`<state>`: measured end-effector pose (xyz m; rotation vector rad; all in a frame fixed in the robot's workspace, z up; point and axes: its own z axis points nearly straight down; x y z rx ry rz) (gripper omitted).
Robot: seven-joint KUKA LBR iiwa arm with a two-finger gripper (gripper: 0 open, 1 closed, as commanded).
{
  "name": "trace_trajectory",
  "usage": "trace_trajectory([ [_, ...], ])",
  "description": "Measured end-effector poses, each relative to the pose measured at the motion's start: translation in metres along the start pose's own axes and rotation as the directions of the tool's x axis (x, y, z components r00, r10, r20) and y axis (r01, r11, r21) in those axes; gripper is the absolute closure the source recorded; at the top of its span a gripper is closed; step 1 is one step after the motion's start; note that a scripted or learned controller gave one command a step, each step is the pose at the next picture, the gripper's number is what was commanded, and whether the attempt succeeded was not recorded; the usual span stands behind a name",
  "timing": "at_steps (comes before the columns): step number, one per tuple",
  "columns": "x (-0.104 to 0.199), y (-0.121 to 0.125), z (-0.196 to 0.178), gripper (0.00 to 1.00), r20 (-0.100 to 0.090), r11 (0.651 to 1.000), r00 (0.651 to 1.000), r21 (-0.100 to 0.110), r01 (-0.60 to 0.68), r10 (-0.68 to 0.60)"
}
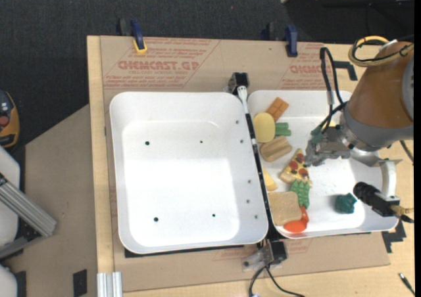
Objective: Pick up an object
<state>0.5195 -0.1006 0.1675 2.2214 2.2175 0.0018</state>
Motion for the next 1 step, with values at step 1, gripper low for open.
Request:
trace_trajectory([
  [1, -0.0496, -0.0216, -0.0183, 1.0, 0.001, 1.0, 1.0, 0.0, 0.002, -0.002],
])
